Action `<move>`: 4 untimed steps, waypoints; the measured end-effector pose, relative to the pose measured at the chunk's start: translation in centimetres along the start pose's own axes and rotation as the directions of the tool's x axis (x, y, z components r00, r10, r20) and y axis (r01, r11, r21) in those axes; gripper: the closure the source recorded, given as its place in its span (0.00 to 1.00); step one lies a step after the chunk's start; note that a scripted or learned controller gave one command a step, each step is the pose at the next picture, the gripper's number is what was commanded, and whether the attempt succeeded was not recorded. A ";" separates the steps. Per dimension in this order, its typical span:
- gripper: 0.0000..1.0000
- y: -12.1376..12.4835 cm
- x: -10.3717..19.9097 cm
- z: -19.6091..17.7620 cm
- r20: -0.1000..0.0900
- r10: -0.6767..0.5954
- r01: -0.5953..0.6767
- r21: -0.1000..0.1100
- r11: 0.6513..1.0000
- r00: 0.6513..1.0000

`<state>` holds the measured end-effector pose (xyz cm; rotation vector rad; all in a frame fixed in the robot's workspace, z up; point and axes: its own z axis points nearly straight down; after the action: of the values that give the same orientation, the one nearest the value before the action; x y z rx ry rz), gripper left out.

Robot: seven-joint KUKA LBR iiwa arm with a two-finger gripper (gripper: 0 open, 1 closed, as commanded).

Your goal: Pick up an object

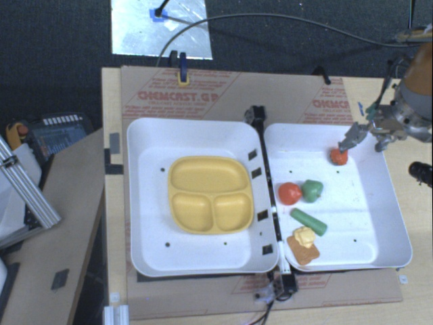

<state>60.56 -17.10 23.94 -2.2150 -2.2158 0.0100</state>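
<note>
Sitting on cardboard-topped bench [203, 90]: 2 white bins [145, 202].

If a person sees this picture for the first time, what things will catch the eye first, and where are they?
The big yellow divided tray lies in the middle of the left bin and stands out most. In the right bin a cluster of small colourful toy foods draws the eye: a red tomato beside a green pepper, with a green cucumber below. The gripper hangs just above a small orange piece near the far edge.
</note>
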 end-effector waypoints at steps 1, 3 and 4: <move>0.00 0.2 0.1 -0.8 0.002 -0.003 0.003 -0.013 1.000 1.000; 0.00 -1.2 -0.8 10.5 0.001 -0.001 0.001 -0.008 1.000 1.000; 0.00 -1.1 -0.7 15.7 0.002 -0.002 0.002 -0.010 1.000 1.000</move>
<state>59.27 -17.79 8.29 -2.2189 -2.2232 0.0009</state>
